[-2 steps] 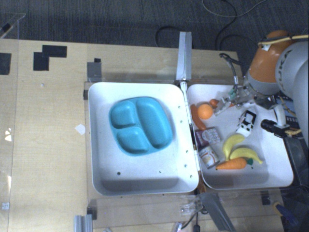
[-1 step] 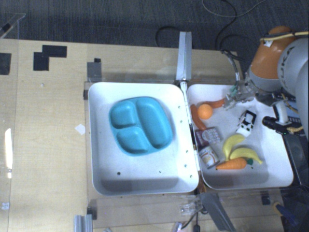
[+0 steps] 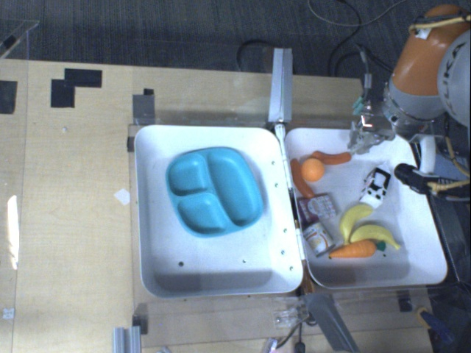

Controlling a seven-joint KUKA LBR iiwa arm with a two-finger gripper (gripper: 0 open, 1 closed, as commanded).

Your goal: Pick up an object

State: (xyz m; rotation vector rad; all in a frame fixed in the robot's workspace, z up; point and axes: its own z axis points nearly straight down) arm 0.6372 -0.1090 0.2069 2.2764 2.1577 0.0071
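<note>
- The pincer (image 3: 366,133) hangs over the right bin's (image 3: 423,271) far edge; too blurred to tell its state.
- Orange ball (image 3: 313,170) lies near it, partly covering a carrot-like piece (image 3: 333,157).

A long orange plastic carrot (image 3: 333,157) is lying flat just below the jaws, a round orange ball (image 3: 313,170) touching its lower end.

The divided plate (image 3: 215,190) is blue. The bins (image 3: 158,219) are white. The ball (image 3: 313,170) and carrot (image 3: 353,251) are orange, the bananas (image 3: 364,225) yellow, the small toy (image 3: 376,186) black-and-white.
</note>
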